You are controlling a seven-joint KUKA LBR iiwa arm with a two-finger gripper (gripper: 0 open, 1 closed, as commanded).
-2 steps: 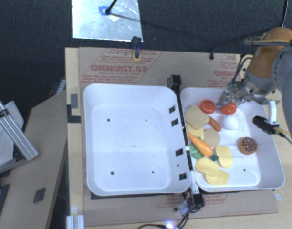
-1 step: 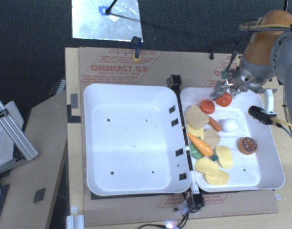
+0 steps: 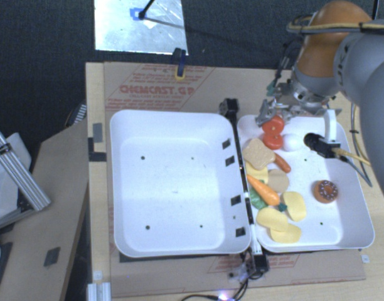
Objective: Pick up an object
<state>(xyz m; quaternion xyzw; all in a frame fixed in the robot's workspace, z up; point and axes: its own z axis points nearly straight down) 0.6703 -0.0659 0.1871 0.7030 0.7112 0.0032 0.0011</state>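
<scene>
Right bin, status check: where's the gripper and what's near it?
Gripper low over right bin's far end, above the red tomato. No grasp visible. Bread slice, carrot, donut lie loose nearby.

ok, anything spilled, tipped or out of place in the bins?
Nothing spilled. All the toy food, including the red tomato-like piece, tan bread slice, orange carrot and brown doughnut, lies inside the right white bin, crowded against its left wall.
</scene>
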